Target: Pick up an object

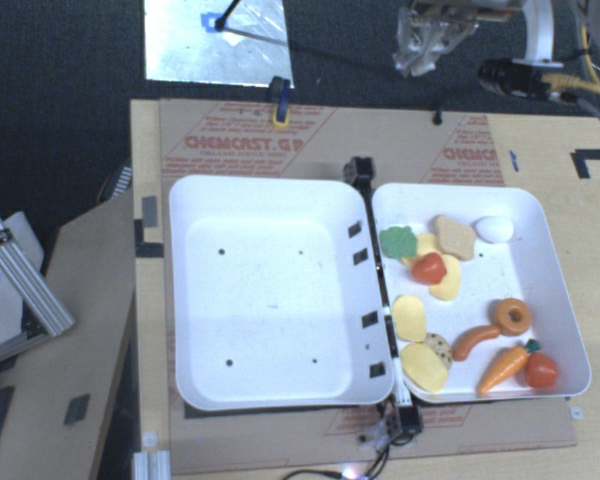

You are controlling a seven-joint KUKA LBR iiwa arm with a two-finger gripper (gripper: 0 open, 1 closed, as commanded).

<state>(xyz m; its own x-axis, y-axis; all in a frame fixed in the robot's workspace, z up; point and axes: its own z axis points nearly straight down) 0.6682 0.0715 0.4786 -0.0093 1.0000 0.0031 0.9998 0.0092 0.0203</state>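
Note:
The right bin (555,268) holds several toy foods: a green broccoli piece (398,241), a tan bread slice (454,237), a white egg (494,230), a red tomato (430,267), a donut (511,316), a sausage (473,342), a carrot (505,366) and yellow pieces (411,318). My gripper (427,50) hangs high at the top of the camera view, well beyond the bins' far edge, with nothing seen in it.
The left bin (265,288) lies beside the right one, joined by a black hinge strip (375,268). A shiny metal sheet (217,26) lies on the dark floor at the back. A yellow clamp (279,108) sits on the bench's far edge.

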